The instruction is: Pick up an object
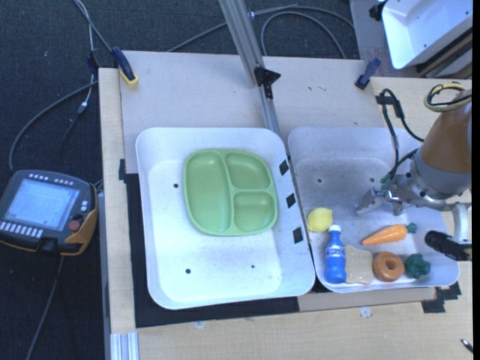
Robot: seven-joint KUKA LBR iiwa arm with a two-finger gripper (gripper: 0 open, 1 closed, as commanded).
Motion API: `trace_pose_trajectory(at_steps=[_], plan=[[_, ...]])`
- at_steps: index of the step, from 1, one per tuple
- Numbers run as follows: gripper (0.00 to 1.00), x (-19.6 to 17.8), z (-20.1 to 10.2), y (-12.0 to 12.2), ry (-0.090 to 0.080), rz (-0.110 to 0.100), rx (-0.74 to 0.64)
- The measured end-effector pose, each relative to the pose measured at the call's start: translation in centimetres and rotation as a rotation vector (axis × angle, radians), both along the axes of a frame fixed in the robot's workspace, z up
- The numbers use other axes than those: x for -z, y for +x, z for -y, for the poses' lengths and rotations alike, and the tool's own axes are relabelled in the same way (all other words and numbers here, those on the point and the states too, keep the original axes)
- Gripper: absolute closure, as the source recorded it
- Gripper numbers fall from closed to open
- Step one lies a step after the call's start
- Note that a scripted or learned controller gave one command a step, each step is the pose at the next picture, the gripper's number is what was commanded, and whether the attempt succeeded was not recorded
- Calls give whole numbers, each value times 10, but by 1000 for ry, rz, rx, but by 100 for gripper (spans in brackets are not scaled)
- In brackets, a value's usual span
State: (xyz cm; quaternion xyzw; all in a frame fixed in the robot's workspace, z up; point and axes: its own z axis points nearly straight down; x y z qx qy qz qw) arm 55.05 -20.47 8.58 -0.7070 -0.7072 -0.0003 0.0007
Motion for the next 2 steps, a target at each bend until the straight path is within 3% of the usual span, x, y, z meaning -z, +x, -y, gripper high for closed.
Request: trace_pose_trajectory(at_steps=[1,2], plan=[[100,-13,2,2,-5,7,0],[100,-58,4,-4,-3,4,1]])
